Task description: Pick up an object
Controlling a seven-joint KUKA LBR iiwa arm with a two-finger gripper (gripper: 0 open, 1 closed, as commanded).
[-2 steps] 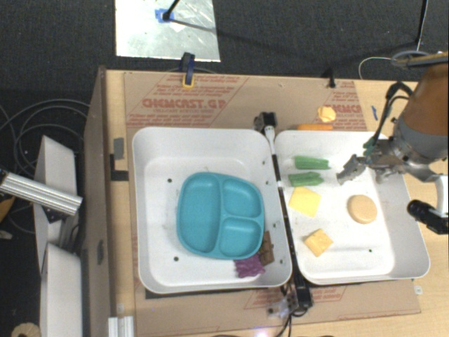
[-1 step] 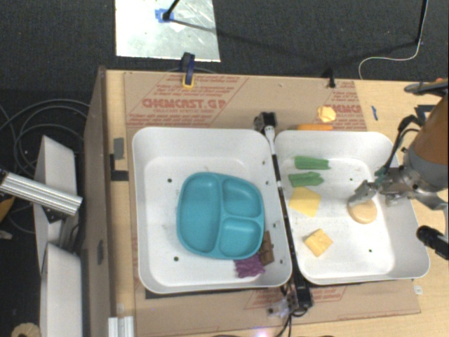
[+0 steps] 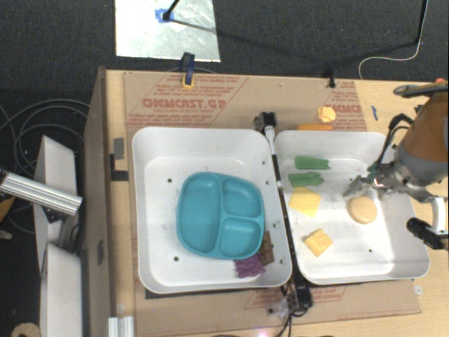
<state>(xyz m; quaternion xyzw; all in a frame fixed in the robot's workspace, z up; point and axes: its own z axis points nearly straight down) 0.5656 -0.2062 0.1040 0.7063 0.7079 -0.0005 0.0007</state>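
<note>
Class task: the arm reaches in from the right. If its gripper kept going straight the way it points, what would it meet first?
Probably the round tan piece just below the gripper, or the right bin's floor beside it; depth is unclear.

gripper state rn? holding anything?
Gripper: over the right bin, just above the round tan piece. Open or closed cannot be told; nothing visibly held.

Even, bright overhead light falls across the scene, with only soft, faint shadows. Both shallow white plastic bins (image 3: pixel 210 153) look slightly washed out. The silvery reflective sheet (image 3: pixel 167 18) at 11 o'clock shows mottled glare. Detail is soft and grainy throughout, and the dark floor (image 3: pixel 42 34) stays dim.
</note>
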